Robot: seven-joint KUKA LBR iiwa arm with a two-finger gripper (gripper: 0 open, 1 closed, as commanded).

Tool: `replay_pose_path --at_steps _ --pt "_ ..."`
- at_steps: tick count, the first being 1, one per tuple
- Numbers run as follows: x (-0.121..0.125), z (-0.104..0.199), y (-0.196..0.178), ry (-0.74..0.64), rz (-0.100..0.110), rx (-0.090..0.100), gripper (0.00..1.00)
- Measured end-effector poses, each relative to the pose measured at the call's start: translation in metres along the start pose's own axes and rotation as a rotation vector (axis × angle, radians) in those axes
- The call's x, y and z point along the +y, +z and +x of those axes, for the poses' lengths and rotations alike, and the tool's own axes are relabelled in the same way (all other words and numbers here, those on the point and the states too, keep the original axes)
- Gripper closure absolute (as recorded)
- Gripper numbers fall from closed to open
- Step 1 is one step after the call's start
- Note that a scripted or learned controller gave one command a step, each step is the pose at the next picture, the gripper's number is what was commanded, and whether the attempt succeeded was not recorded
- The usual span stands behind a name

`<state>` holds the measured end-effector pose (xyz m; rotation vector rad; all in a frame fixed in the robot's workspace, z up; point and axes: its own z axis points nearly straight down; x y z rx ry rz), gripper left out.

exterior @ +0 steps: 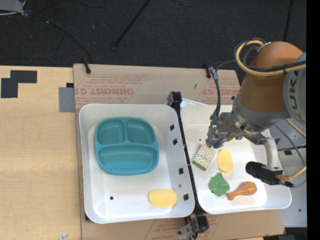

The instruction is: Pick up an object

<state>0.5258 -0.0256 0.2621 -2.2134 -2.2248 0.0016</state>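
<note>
A: Near edge first; what's there?
B: In left bin [125,194], yellow lump [162,198] close to the near wall, alone; in right bin [250,203], orange drumstick [242,189] lying flat near the front, green leafy piece [218,184] just beside its thin end.
A: Farther in?
B: Pale yellow slice [225,160] and patterned block [204,157] side by side, mid-bin; touching or just apart, can't tell; block tilted, close to the dividing wall.
A: Gripper?
B: Gripper [216,138] low over right bin, just behind block and slice; carrying nothing visible; open or closed, cannot tell, hidden under the wrist body.
A: Progress, then?
B: Judged early; positioned at the pieces, no grasp shown, no lift; everything in right bin resting on its floor; left to do: close on one piece, raise it clear.
A: Likely target?
B: Guessing block or slice, being nearest; not certain.
A: Anything in the way?
B: Slice crowding block, so risk of nudging both; dividing wall tight on block's other side; drumstick and green piece clear, toward the front.
A: Far side?
B: Teal divided plate [127,146] in left bin, nothing on it; beyond both bins, printed cardboard sheet [130,86]; arm [265,89] reaching in from the right, orange band up top.
</note>
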Motion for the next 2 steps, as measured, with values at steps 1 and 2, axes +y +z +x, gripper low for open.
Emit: replay_pose_path --at_steps 1,2 --pt "0.013 0.054 -0.001 0.000 0.000 -0.001 1.00" --pt "0.027 0.106 0.017 0.000 0.001 -0.001 1.00"
